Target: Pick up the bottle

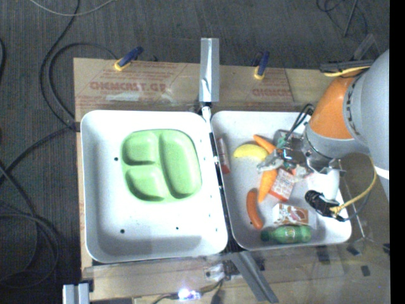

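The pincer [278,160] hangs low over the middle of the right bin [231,189], among the carrots; I cannot tell its state. The green bottle [286,234] lies flat at the bin's near edge, apart from it, so picking up is not yet done.

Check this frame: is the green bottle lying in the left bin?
No, the green bottle lies in the right white bin, near its front edge.

bottle [286,234] hemmed by carton [290,215], perhaps touching
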Available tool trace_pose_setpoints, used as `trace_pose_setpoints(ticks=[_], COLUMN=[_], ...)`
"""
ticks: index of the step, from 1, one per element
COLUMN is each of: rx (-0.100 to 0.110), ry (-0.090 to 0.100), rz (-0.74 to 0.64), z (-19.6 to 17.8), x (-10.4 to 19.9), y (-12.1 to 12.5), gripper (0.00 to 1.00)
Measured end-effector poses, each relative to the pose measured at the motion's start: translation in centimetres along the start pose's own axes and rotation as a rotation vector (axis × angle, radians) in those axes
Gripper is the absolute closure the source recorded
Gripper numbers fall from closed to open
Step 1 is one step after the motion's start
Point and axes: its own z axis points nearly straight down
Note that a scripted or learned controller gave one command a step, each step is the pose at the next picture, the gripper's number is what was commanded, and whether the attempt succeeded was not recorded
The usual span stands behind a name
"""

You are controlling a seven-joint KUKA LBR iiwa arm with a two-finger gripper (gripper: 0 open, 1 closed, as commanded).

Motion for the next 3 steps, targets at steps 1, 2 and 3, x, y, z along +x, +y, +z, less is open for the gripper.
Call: trace_pose_setpoints(ticks=[1, 2, 3], rx=[-0.049, -0.019, -0.001], ry=[-0.008, 0.003, -0.003], rz=[-0.025, 0.207, 0.332], z=[1.5, 2.5, -12.0], x=[1.7, -1.5, -1.2], y=[-6.4, -6.8, 2.6], gripper=[0.00, 0.00, 0.00])
